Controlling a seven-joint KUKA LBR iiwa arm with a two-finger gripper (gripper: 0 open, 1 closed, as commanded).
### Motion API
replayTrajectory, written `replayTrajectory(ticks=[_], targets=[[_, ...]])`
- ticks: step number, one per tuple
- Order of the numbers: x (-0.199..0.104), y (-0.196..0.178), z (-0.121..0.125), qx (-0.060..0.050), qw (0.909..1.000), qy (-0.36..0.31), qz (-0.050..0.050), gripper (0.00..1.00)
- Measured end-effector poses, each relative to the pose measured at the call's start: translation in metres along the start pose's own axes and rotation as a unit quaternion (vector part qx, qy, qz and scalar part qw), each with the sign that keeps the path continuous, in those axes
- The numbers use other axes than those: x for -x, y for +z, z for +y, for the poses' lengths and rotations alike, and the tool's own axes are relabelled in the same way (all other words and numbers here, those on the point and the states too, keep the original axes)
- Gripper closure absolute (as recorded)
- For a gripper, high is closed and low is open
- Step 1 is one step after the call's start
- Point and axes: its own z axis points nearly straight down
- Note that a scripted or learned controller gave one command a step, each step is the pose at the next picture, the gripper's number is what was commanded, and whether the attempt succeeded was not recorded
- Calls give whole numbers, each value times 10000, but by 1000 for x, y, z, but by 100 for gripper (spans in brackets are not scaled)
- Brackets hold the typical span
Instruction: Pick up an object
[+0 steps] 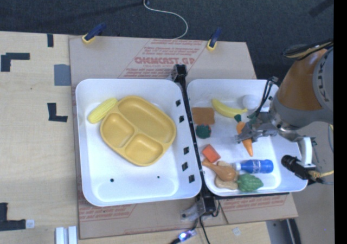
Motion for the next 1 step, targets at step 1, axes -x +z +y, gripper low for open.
replayTrajectory(ticks=[1], targets=[[10,-51,-1,4,10000,3,-3,100]])
